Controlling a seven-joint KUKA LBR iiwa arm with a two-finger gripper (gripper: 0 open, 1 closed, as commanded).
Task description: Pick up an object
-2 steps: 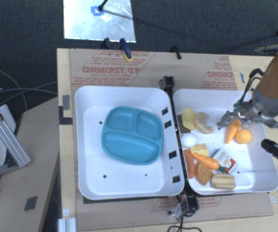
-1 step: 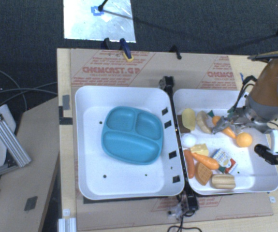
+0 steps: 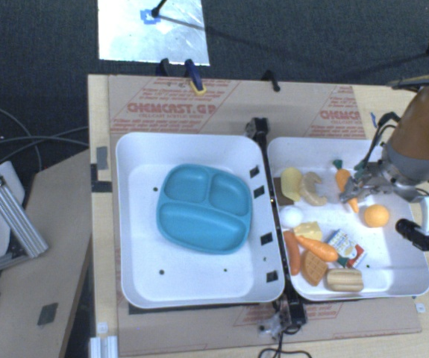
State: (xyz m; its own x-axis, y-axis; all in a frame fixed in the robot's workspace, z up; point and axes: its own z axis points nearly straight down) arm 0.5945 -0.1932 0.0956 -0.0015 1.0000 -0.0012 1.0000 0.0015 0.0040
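Reaching in from the right, hanging the grey two-finger gripper (image 3: 357,188) low over the far part of the right shallow white bin (image 3: 393,271) on the desk. Crowding that bin with toy food: a small orange carrot with a green top (image 3: 342,177) just left of the gripper, a round orange fruit (image 3: 377,215) just near of it, a white egg (image 3: 292,217), a tan bread roll (image 3: 344,280) at the near edge. Resting apart in the left white bin (image 3: 143,274), a blue divided plastic plate (image 3: 204,207). Judging by the pose, closing in on the small carrot, the grasp step itself. Impossible to tell from this slant whether the grip is released or clenched, or whether anything is caught in it. Calling next for a firm closure on the carrot, then a straight lift clear of its neighbours.
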